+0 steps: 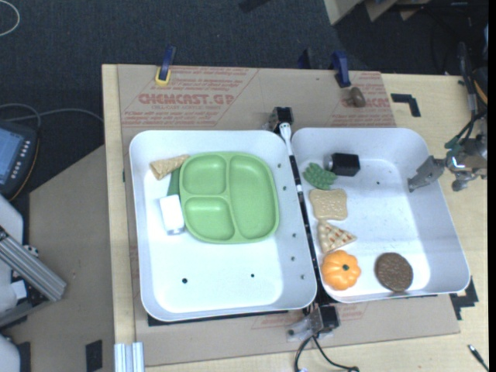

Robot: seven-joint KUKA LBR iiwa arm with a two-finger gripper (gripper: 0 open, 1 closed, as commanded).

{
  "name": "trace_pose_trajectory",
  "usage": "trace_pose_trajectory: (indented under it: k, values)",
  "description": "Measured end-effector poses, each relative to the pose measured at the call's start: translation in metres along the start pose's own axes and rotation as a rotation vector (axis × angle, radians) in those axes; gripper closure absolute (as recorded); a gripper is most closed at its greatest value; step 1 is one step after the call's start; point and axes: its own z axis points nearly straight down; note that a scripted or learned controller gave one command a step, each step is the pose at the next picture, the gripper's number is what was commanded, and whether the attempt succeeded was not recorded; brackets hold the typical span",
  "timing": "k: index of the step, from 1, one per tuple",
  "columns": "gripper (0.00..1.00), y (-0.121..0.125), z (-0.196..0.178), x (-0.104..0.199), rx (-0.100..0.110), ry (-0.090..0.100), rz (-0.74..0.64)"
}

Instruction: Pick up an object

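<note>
Six small pickings in the right bin, none taken yet

Six toy pieces lie in the right bin (434, 208), mostly along its left wall: a black cylinder (342, 163), a green leaf (319, 175) touching it, a toast slice (328, 203), a pizza wedge (335, 236), an orange pumpkin (341, 270) and a brown cookie (394, 271). The left bin (225, 285) holds a green tray (229, 197), a cracker (167, 166) and a white block (171, 213).

The gripper (457, 163) sits at the right bin's right rim, well apart from every piece, with nothing between its parts; whether it is spread or pressed together I cannot tell.

These look like light, stiff play food, probably smooth plastic, so slip matters more than weight or breakage. The pumpkin seems the best choice: rounded and tall enough to pinch across its middle, though it sits in the bin's near corner. The cookie lies flat with free floor around it and would need a hold across its edge. Toast, wedge and leaf are thin and crowded together, so they risk a miss or a double catch.
</note>
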Motion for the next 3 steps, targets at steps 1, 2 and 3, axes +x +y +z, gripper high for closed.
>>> trace_pose_trajectory:
  k: [1, 2, 3]
  values:
    - [0.00, 0.003, -0.007, 0.000, -0.013, -0.004, -0.003]
    - [0.00, 0.002, 0.036, 0.001, -0.007, -0.001, -0.003]
    - [0.00, -0.006, 0.096, 0.004, -0.005, 0.000, -0.003]
